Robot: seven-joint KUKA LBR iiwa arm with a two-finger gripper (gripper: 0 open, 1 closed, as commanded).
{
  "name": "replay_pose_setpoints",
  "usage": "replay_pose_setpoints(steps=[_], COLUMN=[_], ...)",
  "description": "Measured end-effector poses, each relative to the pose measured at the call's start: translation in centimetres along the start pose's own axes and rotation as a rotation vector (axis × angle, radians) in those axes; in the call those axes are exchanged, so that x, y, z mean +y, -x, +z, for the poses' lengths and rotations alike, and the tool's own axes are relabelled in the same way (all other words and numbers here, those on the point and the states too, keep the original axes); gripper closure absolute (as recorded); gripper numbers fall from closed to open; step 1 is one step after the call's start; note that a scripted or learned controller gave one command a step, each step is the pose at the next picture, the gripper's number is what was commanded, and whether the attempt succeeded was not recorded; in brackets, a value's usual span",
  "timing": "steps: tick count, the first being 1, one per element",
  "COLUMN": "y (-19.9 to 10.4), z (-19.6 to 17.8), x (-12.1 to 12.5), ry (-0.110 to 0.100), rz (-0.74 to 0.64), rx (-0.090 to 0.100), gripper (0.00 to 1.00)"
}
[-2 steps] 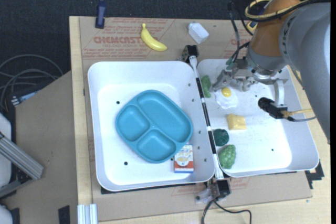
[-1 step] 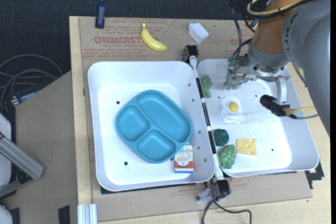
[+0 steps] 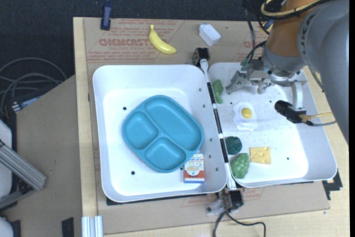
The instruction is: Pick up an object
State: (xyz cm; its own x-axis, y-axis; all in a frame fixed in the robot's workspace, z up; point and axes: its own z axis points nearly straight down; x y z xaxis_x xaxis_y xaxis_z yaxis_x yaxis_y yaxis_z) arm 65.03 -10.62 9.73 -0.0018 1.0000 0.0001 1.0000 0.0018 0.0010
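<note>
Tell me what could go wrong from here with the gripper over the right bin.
The two-finger gripper hovers near the right white bin's far wall, so a descent could hit the rim. The nearest item, the flat fried-egg toy, lies low and may slip from a pinch. The dark green piece, leafy green piece and yellow cheese slice crowd together; a grab there might jostle neighbours.

Robotics lab; cardboard-topped bench (image 3: 133,44), two white bins (image 3: 105,91), loose cables (image 3: 28,86), dark carpet

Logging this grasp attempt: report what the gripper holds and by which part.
Nothing visibly held: the grey two-finger gripper hangs over the right white bin, with the fried-egg toy lying apart below it.
</note>
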Motion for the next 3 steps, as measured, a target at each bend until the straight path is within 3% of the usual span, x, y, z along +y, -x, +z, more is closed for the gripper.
replay_pose_setpoints(steps=[1,2,3], y=[0.5,0.6,0.5], z=[1.3,0.0,0.2], x=[-5.9,-5.7,-5.8], ry=[-0.003,0.005,0.002], rz=[0.003,0.004,0.004], rx=[0.001,-0.002,-0.001], gripper=[0.00,1.00,0.00])
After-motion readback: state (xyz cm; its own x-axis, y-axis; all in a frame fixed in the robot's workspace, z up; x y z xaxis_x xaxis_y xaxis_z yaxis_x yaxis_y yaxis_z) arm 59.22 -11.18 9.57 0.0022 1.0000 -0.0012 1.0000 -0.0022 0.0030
